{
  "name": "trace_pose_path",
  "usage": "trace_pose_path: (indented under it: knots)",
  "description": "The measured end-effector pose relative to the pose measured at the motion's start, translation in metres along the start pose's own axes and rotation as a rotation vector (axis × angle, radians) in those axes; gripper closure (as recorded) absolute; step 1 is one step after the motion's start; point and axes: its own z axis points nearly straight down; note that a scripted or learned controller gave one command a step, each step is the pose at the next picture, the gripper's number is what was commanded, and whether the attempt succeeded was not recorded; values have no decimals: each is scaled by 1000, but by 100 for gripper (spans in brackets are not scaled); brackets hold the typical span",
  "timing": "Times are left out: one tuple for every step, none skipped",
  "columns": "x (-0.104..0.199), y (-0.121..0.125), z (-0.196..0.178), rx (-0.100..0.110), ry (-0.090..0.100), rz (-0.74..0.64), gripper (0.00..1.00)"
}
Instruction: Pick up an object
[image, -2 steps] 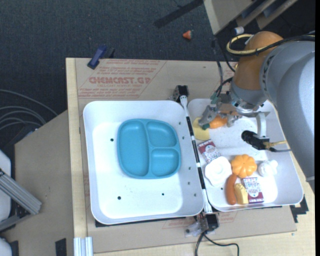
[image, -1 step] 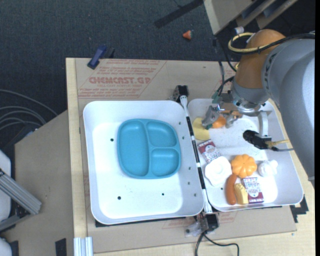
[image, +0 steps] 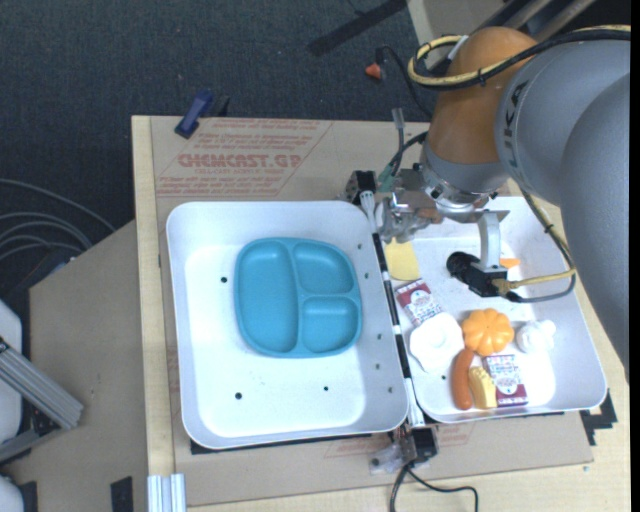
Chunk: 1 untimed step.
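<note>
Pale yellow slice (image: 404, 262) lies flat in the right bin (image: 575, 345), directly below the tool (image: 398, 222) in the camera view and just beside it. Contact between the two cannot be confirmed. The slice sits close against the wall shared with the left bin (image: 200, 300).

Tool status: it stands over the upper left corner of the right bin, next to that shared wall. Whether it is released or clenched cannot be told from this angle, and nothing is seen grasped in it.

Further below the tool, past the slice, lies a small red-and-white packet (image: 413, 298), and beyond that a white round piece (image: 435, 342). Below and to the right of the tool sits an orange pumpkin (image: 487, 330), touching the white round piece. Farthest below the tool, a sausage (image: 461, 378) lies beside a yellow-and-red box (image: 500, 380) near the bin's lower rim. A white lump (image: 536, 336) rests just right of the pumpkin.

Left of the tool, well apart, a blue divided plate (image: 297, 297) lies at the middle of the left bin.

Both bins rest on the table (image: 148, 330). The arm (image: 565, 110), with its orange band (image: 480, 90), comes in from above and right of the tool.
</note>
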Motion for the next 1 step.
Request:
trace_pose_path:
  knots:
    - [1,41,-64,-2,-3,1,100]
